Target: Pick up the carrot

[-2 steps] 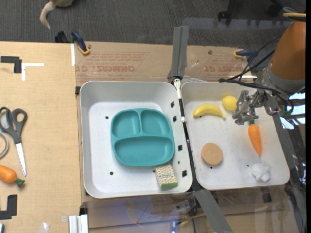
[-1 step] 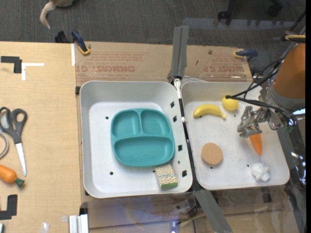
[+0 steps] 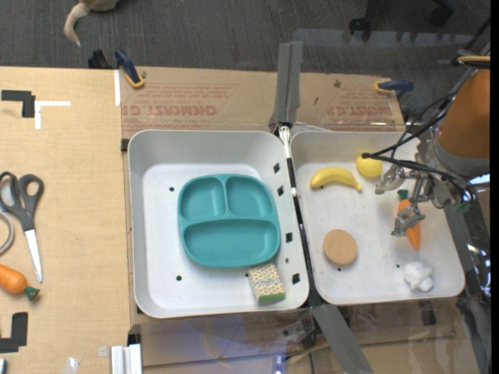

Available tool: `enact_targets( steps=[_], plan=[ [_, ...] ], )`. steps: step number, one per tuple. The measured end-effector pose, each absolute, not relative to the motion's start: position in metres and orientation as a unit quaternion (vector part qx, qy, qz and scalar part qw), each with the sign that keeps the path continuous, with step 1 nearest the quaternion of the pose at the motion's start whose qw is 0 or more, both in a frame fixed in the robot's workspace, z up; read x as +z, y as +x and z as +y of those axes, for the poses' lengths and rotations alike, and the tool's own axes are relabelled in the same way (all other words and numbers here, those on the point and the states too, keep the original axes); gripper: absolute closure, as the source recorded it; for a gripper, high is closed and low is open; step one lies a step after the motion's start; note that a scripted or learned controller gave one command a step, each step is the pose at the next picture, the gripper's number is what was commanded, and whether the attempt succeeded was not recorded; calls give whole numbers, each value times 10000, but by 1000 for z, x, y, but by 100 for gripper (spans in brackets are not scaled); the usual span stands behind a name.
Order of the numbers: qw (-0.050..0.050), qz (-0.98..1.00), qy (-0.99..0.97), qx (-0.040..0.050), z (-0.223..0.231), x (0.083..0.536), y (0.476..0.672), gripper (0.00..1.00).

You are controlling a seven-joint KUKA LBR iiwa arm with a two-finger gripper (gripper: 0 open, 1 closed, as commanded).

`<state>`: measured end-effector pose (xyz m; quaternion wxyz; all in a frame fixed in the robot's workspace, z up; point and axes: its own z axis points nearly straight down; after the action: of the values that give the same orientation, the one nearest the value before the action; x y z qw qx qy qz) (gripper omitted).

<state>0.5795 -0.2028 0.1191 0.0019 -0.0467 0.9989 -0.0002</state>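
Carrot (image 3: 411, 231) lies in the right bin (image 3: 444, 287) on my desk (image 3: 62, 209), directly under my tool (image 3: 405, 209), which touches its upper end; whether the tool is spread or pinching it, I cannot tell. Nearer the camera, a sponge (image 3: 267, 284) lies in the left bin (image 3: 148, 232) beside a teal plate (image 3: 228, 220). My arm (image 3: 468, 123) reaches in from the right, wrist bent downward. Beyond lies grey carpet (image 3: 203, 14).

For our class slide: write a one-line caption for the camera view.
Gripper poised over the carrot in the right bin.
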Motion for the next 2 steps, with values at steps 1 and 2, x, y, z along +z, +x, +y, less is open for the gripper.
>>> enact_targets(
  steps=[1,2],
  plan=[
    [31,10000,-23,-3,-221,94,585,0],
    [59,10000,-38,-10,-220,105,587,100]
  ],
)
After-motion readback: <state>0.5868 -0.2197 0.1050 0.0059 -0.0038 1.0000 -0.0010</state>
